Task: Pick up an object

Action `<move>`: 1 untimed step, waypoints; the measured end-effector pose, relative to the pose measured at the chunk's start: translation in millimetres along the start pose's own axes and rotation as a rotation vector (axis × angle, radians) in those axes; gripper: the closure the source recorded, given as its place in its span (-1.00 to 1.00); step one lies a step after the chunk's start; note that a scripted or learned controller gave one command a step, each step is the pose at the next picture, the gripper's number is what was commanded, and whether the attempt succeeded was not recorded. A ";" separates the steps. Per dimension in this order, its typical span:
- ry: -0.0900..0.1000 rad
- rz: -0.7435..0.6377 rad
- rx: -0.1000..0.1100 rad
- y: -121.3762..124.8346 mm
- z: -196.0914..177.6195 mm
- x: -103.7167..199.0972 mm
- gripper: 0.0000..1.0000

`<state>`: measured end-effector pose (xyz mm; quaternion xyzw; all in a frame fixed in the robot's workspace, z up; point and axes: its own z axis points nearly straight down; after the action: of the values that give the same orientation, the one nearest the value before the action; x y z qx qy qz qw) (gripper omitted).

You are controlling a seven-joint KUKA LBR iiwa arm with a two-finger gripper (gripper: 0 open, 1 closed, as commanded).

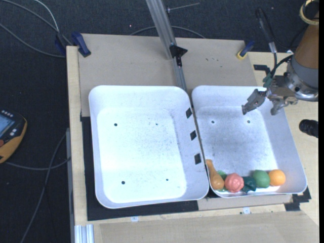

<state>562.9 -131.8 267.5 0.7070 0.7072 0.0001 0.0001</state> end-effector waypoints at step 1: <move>0.000 -0.002 -0.003 48.4 -41.2 12.5 -1.00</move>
<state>611.2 -119.3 308.8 0.7063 0.7079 0.0012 0.0013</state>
